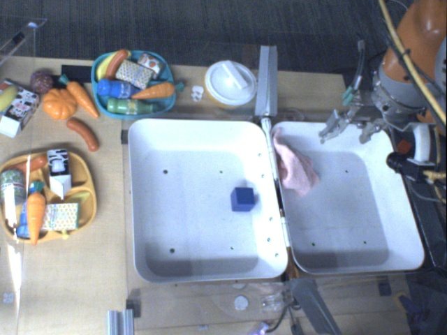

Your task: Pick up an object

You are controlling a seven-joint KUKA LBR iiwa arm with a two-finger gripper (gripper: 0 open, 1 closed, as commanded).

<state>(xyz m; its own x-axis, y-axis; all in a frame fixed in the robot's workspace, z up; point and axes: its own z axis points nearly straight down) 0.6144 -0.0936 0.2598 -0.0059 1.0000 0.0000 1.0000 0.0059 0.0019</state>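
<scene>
- The arm (412, 54) enters at the 2 o'clock corner of the view; its orange band sits at the top right, with the grey wrist just below it.
- The wrist leans toward 9 o'clock, placing the end effector (351, 125) over the upper edge of the right bin (363, 257).
- The end effector's two fingers are spread apart, with nothing between them. One fingertip (327, 135) points toward 8 o'clock; the other hangs near the bin's top rim.
- A yellow cable (408, 54) runs along the arm's outer side.
- A pink cloth (295, 167) lies crumpled in the right bin at its 9 o'clock side, against the wall shared with the left bin. It lies apart from the end effector, at about 8 o'clock from it.
- A blue cube (243, 198) rests in the left bin (167, 257), right of that bin's centre, well apart from the end effector.
- On the surface (108, 187), at 12 o'clock from the left bin, stands a round white lid (231, 82).
- A blue bowl (134, 82) at 11 o'clock holds toy food, including a carrot and small printed boxes; the print is too small to read.
- A yellow tray (45, 195) at 9 o'clock holds further toy food and printed cartons. No text is legible.
- A toy pumpkin (59, 104) and a sausage (83, 134) lie loose between bowl and tray.
</scene>
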